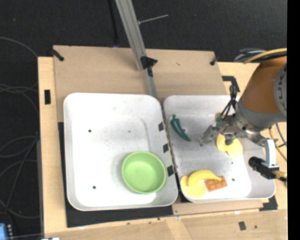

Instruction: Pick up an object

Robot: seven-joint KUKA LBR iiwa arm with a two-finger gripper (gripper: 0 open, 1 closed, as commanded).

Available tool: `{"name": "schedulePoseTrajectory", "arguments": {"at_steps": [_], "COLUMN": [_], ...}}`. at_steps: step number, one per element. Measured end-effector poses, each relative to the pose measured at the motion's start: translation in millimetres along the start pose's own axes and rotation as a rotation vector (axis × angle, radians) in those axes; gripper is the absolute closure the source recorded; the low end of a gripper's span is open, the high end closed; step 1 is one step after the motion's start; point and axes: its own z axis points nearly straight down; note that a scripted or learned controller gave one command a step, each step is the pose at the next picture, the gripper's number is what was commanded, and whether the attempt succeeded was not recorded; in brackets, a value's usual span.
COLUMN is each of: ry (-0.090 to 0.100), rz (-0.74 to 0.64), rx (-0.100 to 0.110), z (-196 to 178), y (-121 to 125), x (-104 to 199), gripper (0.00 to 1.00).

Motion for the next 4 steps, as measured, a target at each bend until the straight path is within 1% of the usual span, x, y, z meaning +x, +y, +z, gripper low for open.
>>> {"name": "schedulePoseTrajectory", "arguments": {"at_steps": [1, 2, 3, 4], "ry": [0.000, 0.000, 0.002, 0.001], "rz": [0.003, 0.002, 0.006, -0.002], "rx": [0.000, -0.004, -0.007, -0.006], "z": [58, 63, 51, -2], "y": [8, 8, 9, 18], "x": [1, 0, 0, -4], "gripper": [0.00, 0.00, 1.00, 1.00]}}
